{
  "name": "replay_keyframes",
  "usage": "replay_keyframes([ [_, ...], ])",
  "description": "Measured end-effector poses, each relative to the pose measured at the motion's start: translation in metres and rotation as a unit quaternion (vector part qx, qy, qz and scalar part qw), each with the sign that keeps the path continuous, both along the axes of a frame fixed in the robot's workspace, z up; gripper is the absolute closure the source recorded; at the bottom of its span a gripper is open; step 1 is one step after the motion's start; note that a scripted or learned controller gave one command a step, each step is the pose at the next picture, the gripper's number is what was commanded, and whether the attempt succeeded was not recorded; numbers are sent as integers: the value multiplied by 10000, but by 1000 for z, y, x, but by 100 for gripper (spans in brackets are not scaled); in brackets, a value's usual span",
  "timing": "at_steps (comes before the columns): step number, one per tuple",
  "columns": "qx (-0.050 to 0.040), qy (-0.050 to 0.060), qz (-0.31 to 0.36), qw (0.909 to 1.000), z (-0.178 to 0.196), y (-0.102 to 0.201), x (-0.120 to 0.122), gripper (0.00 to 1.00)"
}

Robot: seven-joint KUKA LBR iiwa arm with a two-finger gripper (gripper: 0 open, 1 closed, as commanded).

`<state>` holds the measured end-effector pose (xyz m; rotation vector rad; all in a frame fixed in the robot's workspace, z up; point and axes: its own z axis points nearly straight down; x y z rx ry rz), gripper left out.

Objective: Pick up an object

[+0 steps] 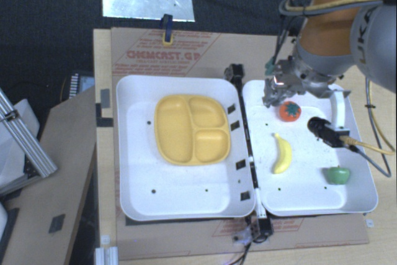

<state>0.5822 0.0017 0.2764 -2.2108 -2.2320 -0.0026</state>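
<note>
From the camera view, I take the banana (pixel 283 154) as my mark. It lies lengthwise near the middle of the right bin (pixel 308 200), its stem end pointing toward the far rim.

Beyond the banana and slightly to its right sits a tomato (pixel 289 111), orange-red with a green top, near the banana but apart from it. To the banana's right and a little nearer to me rests a green fruit (pixel 337 175), well apart from the banana and close to the bin's right wall.

The gripper (pixel 271 99) hangs beyond the banana, at the far left part of the same bin, just beside the tomato on its left. I cannot tell whether it is parted or closed, and I see nothing gripped in it. All three fruits lie on the bin floor. The arm (pixel 340 6) rises from the gripper toward the upper right, with its orange band above the wrist.

Left of the banana, across the ridge where the bins meet, the left bin (pixel 138 186) holds a yellow divided plate (pixel 189 130), lying flat near its middle.
</note>
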Motion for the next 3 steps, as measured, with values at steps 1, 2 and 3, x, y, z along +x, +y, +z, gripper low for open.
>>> replay_keyframes([
  [1, 1, 2, 0, 10000, -9, 45, 1, 100],
  [2, 2, 2, 0, 10000, -10, 94, -10, 100],
  [3, -4, 1, -25, 10000, -10, 91, -10, 0],
])
